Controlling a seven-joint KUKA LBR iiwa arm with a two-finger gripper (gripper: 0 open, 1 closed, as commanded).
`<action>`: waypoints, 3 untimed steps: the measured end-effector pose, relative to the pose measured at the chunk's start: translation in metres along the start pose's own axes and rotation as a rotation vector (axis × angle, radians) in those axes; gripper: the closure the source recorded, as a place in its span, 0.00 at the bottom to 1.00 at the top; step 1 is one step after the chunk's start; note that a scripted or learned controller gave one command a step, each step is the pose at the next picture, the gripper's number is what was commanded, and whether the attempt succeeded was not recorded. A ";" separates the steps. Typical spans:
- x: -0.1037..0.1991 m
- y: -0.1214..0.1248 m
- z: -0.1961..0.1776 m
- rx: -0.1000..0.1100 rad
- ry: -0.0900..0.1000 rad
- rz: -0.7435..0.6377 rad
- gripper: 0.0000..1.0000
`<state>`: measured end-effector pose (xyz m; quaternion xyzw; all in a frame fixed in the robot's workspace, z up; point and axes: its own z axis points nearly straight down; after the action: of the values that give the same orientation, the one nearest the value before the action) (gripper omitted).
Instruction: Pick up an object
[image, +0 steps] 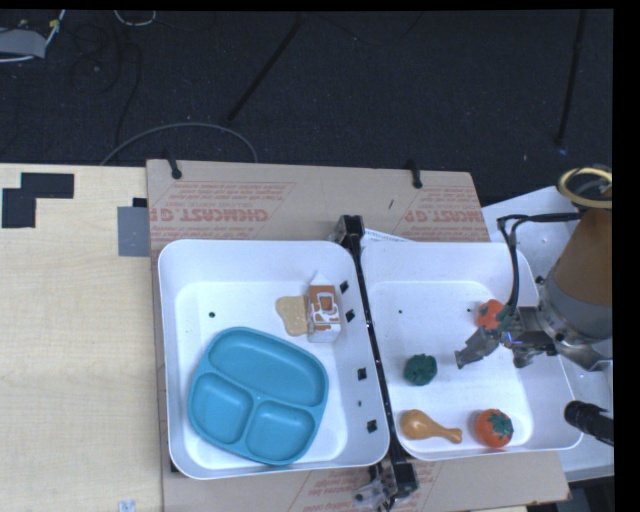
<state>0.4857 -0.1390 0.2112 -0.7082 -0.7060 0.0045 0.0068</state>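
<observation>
We're looking down on the bench, two white bins side by side on a cardboard sheet (300, 205). The left bin (180, 300) carries a blue divided plate (258, 395) across its lower half, and just above the plate's upper right edge sit a tan flat piece (292, 315) and a small white and orange carton (323, 311), touching each other near the divider (365, 350).

Over to the right bin (440, 270), and here we find the arm (590, 270) reaching in from the right, its wrist low over the bin's right side. The gripper (478, 350) hangs out to the left of the wrist, a dark grey shape above the bin floor; it's too small and dark for us to tell how far apart it stands, and we see nothing clearly caught in it. An orange object (489, 314) lies just above and right of the gripper, close against the wrist cabling.

The candidates for picking: a dark green lump (420, 369) near the gripper, to its lower left. Along the bin's bottom edge we have an orange-yellow drumstick shape (430, 428) and, to its right, a red-orange round fruit with a green top (493, 427), well apart from the gripper.
</observation>
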 end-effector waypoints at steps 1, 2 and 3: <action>0.000 0.003 -0.006 -0.012 -0.002 -0.003 0.00; -0.003 0.008 0.039 -0.009 -0.001 -0.003 0.00; 0.006 0.007 0.099 -0.009 0.000 -0.003 0.00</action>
<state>0.4913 -0.1328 0.1116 -0.7072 -0.7070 0.0015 0.0037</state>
